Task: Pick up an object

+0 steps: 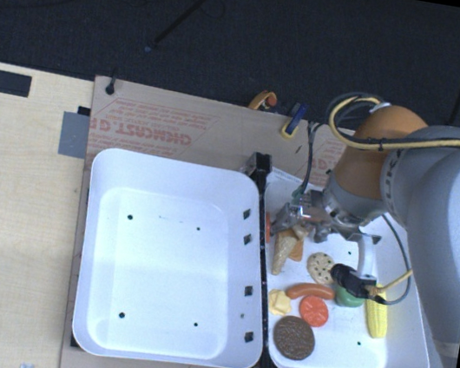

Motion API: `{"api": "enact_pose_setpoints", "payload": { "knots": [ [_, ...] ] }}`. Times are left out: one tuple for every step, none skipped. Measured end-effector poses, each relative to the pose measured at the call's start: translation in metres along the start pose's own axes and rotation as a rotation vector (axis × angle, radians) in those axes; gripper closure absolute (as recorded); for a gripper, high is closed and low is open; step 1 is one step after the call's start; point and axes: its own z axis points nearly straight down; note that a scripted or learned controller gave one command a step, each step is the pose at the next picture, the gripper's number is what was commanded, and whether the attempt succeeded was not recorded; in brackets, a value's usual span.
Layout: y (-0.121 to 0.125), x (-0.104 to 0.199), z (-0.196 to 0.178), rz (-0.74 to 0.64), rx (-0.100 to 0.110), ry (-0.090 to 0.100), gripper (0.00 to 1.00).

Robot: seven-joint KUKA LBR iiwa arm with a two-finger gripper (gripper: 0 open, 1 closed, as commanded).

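Observation:
My gripper [303, 219] hangs low over the upper left part of the right bin [397, 362], under the orange wrist band. A tan wedge-shaped piece [286, 249] lies right below it, touching or nearly touching it. To the right of the wedge lies a pale round cracker [320, 265]. Further toward the front are a sausage [310, 290], a red tomato slice [313, 311], a yellow cheese cube [280, 302] and a dark brown round cookie [294, 338]. A corn cob [375, 318] and a green piece [349, 299] lie at the right.
The left bin [100, 323] sits beside the right one, with a black clip strip [257, 254] along their shared wall. The grey arm [444, 217] covers the right bin's far right corner. Cables loop above the wrist.

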Motion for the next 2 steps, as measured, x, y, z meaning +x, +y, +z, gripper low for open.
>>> {"api": "enact_pose_setpoints", "payload": {
  "knots": [
    [-0.053, 0.001, 0.001, 0.003, -0.002, 0.002, 0.00],
    [-0.001, -0.004, 0.001, 0.003, 0.002, 0.005, 0.00]
  ]
}}
